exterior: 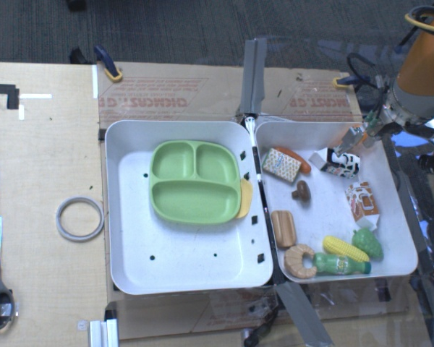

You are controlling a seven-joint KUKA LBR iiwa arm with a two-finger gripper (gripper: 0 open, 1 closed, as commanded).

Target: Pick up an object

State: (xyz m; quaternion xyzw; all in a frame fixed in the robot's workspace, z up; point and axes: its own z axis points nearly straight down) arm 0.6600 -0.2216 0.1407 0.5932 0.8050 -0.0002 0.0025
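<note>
Hovering at the upper right of the frame, the claw (363,132) sat low over the right bin (401,226), its tip just up-right of a small black-and-white toy (343,163). Too blurred to tell the claw's state. Nothing was visibly held. The toy lay down-left of the claw, nearly touching, probably the nearest candidate; its long axis seemed to run roughly left-right. The patterned block (282,164) and brown piece (301,191) sat farther left; corn (345,248) and bottle (341,265) lay well apart at lower right.
</note>
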